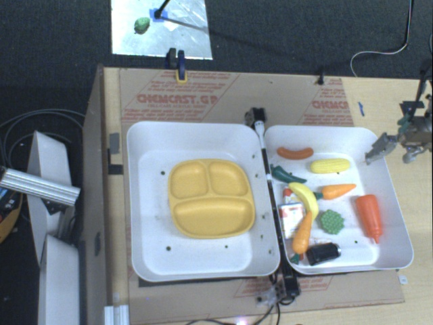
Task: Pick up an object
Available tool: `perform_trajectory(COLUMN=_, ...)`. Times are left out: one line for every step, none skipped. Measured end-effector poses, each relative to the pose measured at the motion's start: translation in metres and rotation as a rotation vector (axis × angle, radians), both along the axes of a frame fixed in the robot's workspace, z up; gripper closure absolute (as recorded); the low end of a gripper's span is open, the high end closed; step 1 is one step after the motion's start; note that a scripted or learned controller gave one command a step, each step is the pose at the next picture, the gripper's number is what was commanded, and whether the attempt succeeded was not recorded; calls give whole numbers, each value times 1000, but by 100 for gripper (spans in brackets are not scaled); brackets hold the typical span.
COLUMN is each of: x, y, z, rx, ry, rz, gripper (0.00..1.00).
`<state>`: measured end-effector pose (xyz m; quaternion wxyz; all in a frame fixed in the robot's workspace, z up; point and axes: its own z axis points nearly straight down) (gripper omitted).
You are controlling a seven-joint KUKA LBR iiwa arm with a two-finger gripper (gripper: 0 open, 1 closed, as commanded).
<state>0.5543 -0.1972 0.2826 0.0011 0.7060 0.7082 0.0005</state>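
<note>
The right bin [396,202] holds several toy foods: a red sausage [295,153], a corn cob [330,165], a small carrot [338,191], a banana [304,198], a green broccoli [331,221], a big orange carrot [370,217], a long orange piece [302,233], a black object [322,252], a white and red box [291,217] and a dark green piece [287,175]. My gripper [390,157] hangs at the bin's far right corner, above the rim, right of the corn. Its fingers stand apart, open, with nothing between them.
The left bin [145,181] carries a yellow divided plate [210,198]. A black divider strip [269,188] runs between the bins. Cardboard [203,93] lies under both. A grey metal bar [40,186] and cables sit off the bench at the left.
</note>
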Motion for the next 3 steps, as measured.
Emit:
perform_trajectory(x=11, y=97, z=-143, rx=3, ry=5, rz=1, gripper=0)
perform_trajectory(x=18, y=113, z=-194, rx=2, ry=-4, rz=1, gripper=0)
perform_trajectory(x=21, y=114, z=-182, rx=4, ry=-12, rz=2, gripper=100)
